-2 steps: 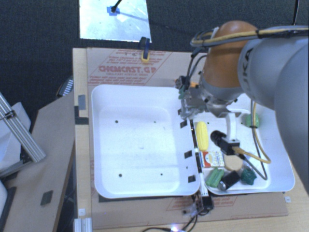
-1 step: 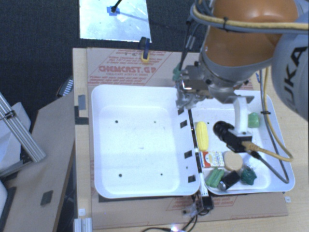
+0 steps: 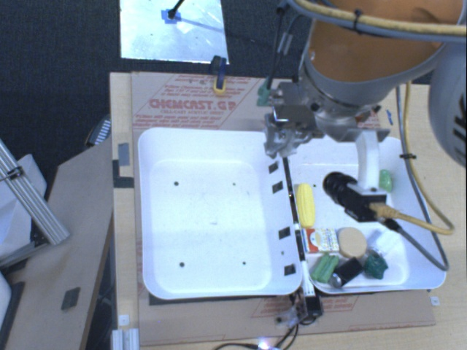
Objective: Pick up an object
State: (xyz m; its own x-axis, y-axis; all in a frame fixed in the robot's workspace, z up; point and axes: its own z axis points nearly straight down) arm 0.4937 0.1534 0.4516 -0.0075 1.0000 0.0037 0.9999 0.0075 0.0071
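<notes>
The gripper (image 3: 281, 143) hangs over the far end of the divider where the two bins meet, and whether it is open or closed cannot be told from this slanted view. Nothing is seen held in it. Nearest, just toward the camera from the gripper, lies a yellow corn cob (image 3: 305, 203) along the inner wall of the right bin (image 3: 416, 257). Further on sit a red-and-white packet (image 3: 320, 240), a tan disc (image 3: 352, 241), a green can (image 3: 324, 269), a black cylinder (image 3: 347, 271) and a dark green piece (image 3: 376, 266), crowded together. To do this well, I would go for the corn cob: it stands apart, so centre over it and descend clear of the wall.
</notes>
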